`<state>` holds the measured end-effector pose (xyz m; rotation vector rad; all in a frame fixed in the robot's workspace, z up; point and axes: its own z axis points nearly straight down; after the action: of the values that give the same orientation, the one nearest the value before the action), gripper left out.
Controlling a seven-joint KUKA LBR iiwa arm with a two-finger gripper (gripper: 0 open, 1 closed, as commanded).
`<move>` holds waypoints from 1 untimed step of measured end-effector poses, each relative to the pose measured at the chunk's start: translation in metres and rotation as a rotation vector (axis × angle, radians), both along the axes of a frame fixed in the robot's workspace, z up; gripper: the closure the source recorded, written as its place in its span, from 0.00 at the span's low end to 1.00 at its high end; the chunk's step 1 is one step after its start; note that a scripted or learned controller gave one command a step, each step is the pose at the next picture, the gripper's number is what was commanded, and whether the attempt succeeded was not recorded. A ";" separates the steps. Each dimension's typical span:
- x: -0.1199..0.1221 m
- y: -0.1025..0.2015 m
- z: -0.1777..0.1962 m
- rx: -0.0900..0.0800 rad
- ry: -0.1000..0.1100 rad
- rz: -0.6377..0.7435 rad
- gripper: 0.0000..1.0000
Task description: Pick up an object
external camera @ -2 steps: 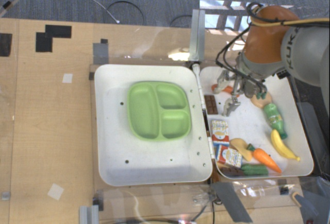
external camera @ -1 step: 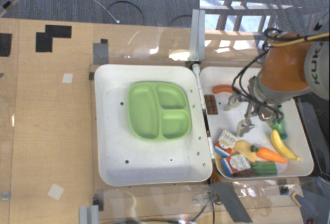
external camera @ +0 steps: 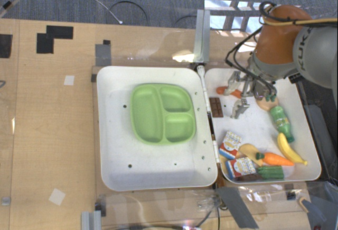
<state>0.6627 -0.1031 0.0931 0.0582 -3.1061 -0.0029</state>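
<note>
Two white bins sit side by side on the bench. The left bin [external camera: 113,171] carries a green divided plate [external camera: 162,113] lying flat near its middle, a little toward the far edge. The right bin [external camera: 311,168] carries the loose things. The arm [external camera: 288,38] reaches in over that bin's far right corner, and its gripper [external camera: 242,98] hangs above the far half of the bin, closer to the left wall than the right. Its fingers [external camera: 238,110] point down and appear slightly spread, with nothing seen between them. Just behind the gripper, toward the far left corner, lies a small orange piece [external camera: 222,90], partly hidden by the wrist. A brown bar [external camera: 215,107] lies along the left wall, just beside the gripper's tips but apart from them. On the right side, a green bottle [external camera: 280,120] lies tilted, with a tan item [external camera: 263,102] near its far end, partly covered by the gripper's body. Nearer the front right corner lies a banana [external camera: 290,148]. Along the front edge cluster a white carton [external camera: 231,142], a yellow-brown piece [external camera: 248,149], a carrot [external camera: 277,159], a red-and-white packet [external camera: 244,167] and a dark green item [external camera: 270,172], most touching their neighbours.
</note>
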 end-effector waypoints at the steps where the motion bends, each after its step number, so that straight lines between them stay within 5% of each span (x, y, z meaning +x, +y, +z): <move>1: -0.001 0.012 -0.003 -0.007 0.012 -0.302 0.00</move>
<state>0.6618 -0.0910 0.0896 -0.4078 -3.0687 -0.0005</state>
